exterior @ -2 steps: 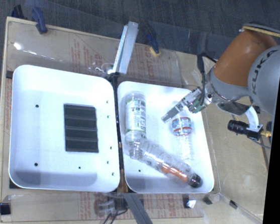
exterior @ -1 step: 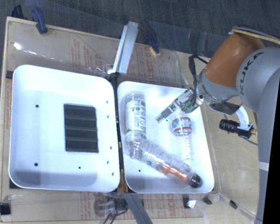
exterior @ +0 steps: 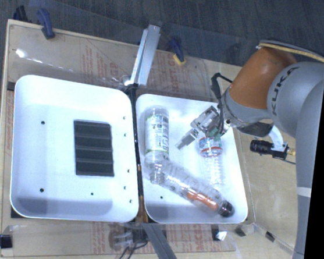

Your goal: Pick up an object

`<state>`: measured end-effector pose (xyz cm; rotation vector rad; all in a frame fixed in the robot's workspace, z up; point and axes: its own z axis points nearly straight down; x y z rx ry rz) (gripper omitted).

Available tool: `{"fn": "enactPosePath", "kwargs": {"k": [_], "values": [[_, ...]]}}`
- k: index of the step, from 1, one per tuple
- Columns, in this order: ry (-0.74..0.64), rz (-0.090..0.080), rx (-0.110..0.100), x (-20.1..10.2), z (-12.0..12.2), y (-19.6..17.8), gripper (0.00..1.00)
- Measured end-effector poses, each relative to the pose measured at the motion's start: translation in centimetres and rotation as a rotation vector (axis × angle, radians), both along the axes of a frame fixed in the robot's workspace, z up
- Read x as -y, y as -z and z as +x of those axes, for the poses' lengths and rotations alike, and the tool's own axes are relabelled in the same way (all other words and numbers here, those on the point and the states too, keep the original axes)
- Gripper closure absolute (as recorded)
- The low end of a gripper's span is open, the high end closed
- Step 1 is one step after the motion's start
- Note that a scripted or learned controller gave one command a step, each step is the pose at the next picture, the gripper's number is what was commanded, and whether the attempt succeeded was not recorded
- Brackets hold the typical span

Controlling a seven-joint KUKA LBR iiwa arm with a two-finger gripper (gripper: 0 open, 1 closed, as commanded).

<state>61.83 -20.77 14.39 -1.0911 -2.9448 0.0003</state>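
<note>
Robot lab: clamped bench (exterior: pixel 72 50), bins (exterior: pixel 38 90).

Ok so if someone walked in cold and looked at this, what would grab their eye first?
Probably the grey arm with its orange band reaching in from the right, its hand low over the right bin. Next, three clear plastic bottles lying in that bin. Then the dark ridged block alone in the middle of the left bin.

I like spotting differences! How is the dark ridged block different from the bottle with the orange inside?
The dark ridged block is flat, rectangular and opaque; the bottle with orange inside is long, round and see-through. The block lies alone in the left bin; the bottle lies slanted in the right bin beside other bottles. Both lie flat.
</note>
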Motion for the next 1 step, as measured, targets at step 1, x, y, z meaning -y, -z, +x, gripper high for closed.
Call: {"fn": "enactPosePath", "kwargs": {"k": [1], "values": [[-0.009, -0.001, 0.004, 0.16, 0.08, -6.87, 0.0]]}}
